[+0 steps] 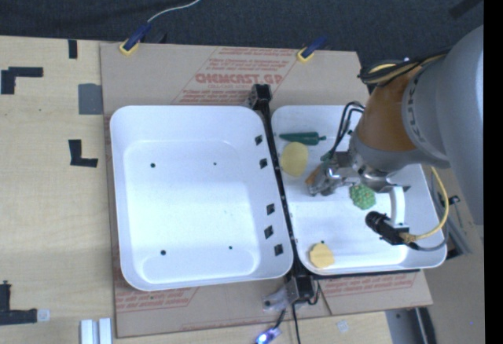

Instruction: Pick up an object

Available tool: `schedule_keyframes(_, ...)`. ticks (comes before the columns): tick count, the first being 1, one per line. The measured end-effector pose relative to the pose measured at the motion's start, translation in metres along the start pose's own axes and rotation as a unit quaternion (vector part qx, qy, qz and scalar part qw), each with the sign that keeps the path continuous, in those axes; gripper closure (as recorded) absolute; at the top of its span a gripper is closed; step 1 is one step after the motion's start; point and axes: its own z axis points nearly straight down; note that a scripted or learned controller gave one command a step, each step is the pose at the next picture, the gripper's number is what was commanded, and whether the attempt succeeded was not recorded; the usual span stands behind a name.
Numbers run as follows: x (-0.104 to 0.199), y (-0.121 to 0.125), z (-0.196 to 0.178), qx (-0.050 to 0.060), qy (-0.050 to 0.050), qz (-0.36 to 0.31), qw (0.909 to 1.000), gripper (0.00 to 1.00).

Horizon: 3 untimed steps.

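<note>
gripper (324, 180) low in right bin (416, 256), grip state unclear; yellow ball (295, 159) just up-left, green lump (362, 195) just right.

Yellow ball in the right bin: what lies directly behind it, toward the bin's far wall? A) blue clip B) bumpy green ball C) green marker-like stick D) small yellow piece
C: the green stick lies just beyond the yellow ball, toward the far wall of the right bin.
</note>
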Motion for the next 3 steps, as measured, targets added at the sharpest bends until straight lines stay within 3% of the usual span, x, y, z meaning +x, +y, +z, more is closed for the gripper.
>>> schedule_keyframes(1,0.005,0.042,0.001,0.001,0.0,0.001,1.0,1.0)
schedule_keyframes(2,-0.014,0.051,-0.223,-0.008,-0.002,0.001,1.0,1.0)
schedule_keyframes(3,-0.008,0.107,-0.362,-0.008,-0.002,0.0,1.0,1.0)
